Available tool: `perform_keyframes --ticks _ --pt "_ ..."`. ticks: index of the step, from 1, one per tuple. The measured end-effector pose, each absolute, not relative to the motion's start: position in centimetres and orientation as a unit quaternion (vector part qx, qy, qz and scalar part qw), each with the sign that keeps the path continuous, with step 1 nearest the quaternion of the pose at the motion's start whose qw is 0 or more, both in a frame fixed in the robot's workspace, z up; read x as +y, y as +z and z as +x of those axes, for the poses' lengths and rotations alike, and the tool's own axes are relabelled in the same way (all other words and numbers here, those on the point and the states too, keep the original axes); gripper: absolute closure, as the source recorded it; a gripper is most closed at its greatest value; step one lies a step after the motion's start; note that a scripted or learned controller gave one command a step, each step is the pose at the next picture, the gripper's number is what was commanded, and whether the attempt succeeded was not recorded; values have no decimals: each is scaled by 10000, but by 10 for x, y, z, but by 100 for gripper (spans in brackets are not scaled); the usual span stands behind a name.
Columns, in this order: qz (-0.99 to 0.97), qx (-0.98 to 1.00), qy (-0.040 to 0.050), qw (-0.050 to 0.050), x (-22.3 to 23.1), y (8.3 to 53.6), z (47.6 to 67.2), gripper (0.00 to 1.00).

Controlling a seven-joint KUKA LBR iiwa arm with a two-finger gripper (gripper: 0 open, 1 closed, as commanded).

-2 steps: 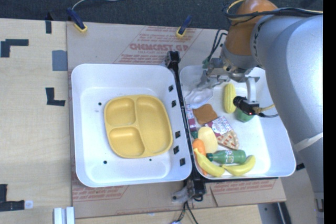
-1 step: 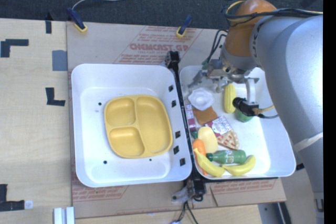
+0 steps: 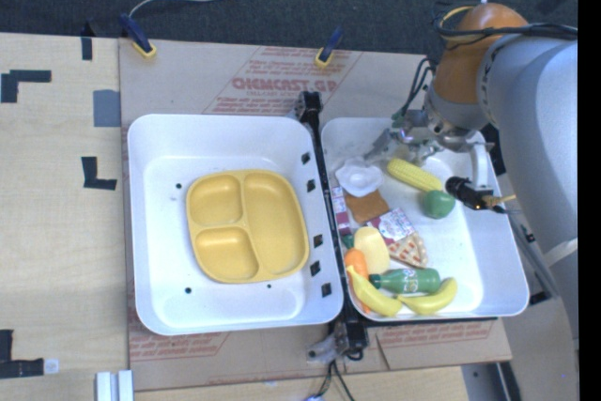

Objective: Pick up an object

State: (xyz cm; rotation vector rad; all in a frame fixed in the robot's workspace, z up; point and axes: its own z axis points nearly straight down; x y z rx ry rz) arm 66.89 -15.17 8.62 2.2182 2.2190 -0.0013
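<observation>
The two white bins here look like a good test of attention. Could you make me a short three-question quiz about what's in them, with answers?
1. True or false: the yellow divided plate lies in the same bin as the toy food.
2. Which item lies nearest the gripper? A) corn cob B) green bottle C) banana
3. Fill in: the small round green fruit lies just to the ____ of the corn cob in the camera view.

Key
1. False: the plate has the left bin to itself; the food is in the right bin.
2. A
3. right
</observation>
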Motion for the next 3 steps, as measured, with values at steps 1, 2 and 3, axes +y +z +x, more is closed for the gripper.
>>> perform_keyframes --ticks 1,2,3 --pt "7067 7076 -7 25 -152 96 669 100" --pt "7067 7076 -9 24 -152 96 669 0" --pt "7065 7078 0 9 -107 85 669 0"
